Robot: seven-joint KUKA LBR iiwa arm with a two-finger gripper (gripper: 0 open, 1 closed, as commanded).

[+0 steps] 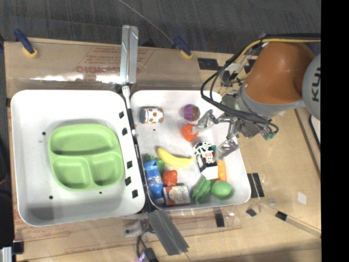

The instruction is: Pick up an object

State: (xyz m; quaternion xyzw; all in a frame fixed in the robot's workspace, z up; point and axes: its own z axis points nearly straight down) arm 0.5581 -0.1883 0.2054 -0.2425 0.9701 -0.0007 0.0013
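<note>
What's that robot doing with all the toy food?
The robot arm reaches in over the right bin, which is full of toy food: a banana, a purple ball-like piece, a small cow-patterned carton and more. Its hand is open and hangs just above the carton, with nothing between its fingers. It has not picked anything up yet. The left bin holds a green divided tray.

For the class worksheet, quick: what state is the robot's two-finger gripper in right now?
Two-finger gripper: open, fingers spread, nothing between them, above the right white bin.
</note>
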